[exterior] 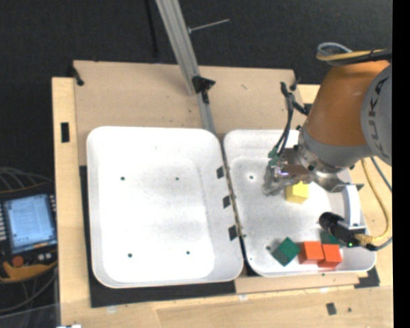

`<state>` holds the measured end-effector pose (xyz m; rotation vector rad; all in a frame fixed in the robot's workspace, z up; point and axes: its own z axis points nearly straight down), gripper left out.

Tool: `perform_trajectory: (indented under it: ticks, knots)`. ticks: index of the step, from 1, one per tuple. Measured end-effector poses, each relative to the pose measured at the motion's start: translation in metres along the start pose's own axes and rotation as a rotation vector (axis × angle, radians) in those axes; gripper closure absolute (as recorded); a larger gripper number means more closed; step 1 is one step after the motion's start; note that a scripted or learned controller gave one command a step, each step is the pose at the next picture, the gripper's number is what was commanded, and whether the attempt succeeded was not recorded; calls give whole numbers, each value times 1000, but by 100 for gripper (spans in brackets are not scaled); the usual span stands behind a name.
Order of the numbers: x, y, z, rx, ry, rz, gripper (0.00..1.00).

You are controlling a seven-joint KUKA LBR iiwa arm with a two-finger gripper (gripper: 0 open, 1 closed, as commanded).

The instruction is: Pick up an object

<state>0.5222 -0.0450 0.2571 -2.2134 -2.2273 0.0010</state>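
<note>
1. I have the gripper low in the right bin, just beside the yellow block; likely lining up on it.
2. Finger state: cannot tell, the wrist hides it.
3. Green block and two orange blocks sit along the near wall, well apart from the gripper.
4. Left bin on the worktop is presumably the drop side.

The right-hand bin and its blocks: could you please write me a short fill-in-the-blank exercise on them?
1. The pincer hangs over the ___ bin.
2. The block nearest the pincer is ___.
3. The green block lies left of the ___ blocks.

Missing words: right; yellow; orange
</note>
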Motion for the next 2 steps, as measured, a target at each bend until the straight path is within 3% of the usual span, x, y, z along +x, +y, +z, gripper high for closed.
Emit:
perform_trajectory:
  ticks: [2]
  knots:
    - [104,14,24,4,0,0,100]
